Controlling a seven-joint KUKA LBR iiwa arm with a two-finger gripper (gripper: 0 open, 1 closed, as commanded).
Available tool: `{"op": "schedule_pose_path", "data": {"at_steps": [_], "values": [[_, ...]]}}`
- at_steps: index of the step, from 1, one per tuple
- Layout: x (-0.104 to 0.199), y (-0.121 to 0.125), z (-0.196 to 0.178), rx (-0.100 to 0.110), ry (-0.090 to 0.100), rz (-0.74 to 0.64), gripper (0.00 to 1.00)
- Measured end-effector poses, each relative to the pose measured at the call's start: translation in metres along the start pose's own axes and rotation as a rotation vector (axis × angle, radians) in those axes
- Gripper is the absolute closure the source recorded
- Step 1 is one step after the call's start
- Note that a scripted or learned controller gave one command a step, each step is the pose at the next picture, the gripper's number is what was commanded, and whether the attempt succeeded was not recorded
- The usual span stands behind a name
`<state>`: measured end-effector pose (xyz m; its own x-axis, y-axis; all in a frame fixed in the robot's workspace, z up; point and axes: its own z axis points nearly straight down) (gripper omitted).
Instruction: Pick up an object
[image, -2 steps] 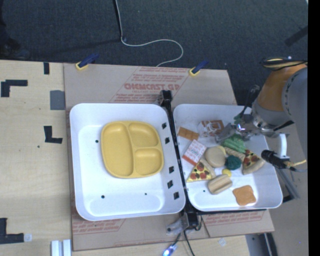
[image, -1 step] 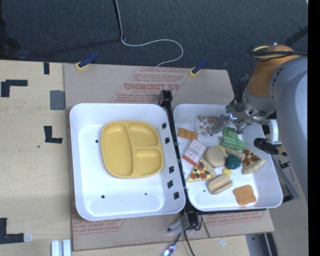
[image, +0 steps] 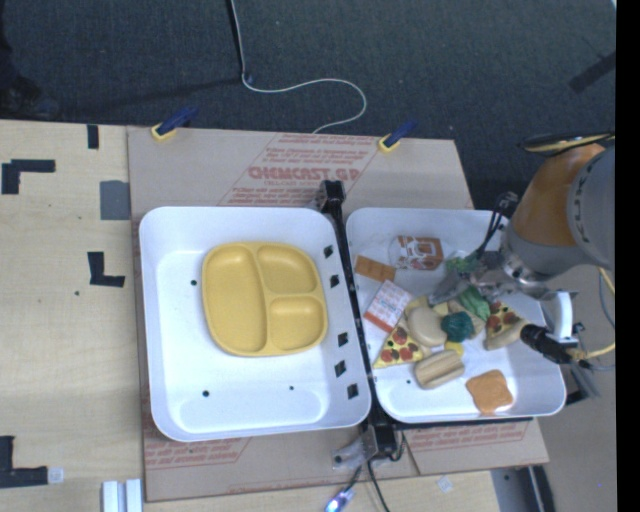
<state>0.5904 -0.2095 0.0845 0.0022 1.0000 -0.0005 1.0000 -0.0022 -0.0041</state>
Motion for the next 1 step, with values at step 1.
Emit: {"op": "schedule_pose_path", "data": {"at_steps": [1], "values": [[0.0021, 0.0028, -0.0107, -0.006, 0.000, -0.002, 1.00]]}}
